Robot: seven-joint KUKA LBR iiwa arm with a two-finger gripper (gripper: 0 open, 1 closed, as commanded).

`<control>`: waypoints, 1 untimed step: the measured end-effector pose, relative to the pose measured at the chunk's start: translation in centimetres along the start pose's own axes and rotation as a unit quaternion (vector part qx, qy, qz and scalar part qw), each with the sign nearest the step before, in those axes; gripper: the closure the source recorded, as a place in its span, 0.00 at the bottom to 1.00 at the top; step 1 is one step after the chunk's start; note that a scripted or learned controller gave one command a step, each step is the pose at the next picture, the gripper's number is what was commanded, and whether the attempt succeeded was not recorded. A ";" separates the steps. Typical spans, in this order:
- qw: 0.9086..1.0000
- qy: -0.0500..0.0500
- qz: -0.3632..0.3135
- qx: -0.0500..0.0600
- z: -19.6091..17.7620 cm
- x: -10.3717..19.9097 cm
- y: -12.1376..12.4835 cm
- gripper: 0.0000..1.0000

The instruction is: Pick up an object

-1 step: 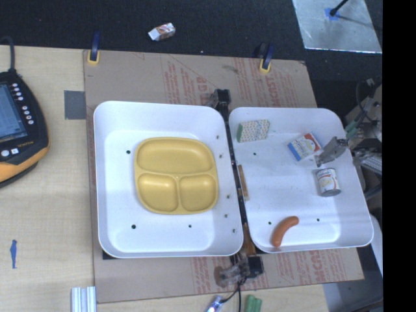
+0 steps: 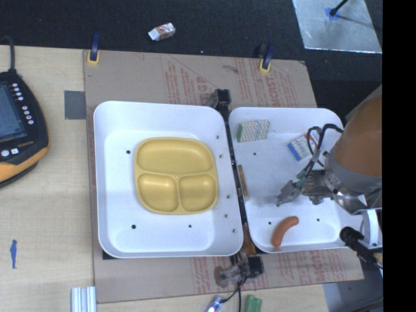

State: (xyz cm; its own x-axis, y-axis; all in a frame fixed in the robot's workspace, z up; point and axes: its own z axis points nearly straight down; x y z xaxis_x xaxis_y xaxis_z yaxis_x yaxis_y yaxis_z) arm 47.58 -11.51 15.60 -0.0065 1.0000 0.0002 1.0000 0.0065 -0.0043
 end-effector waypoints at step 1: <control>1.000 0.000 0.001 0.000 6.5 1.8 0.0 0.00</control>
State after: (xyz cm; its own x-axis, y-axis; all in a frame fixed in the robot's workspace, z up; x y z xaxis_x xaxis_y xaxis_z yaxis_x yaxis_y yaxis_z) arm 47.53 -9.68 9.08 -0.0051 1.0000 0.0005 1.0000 0.0051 -0.0050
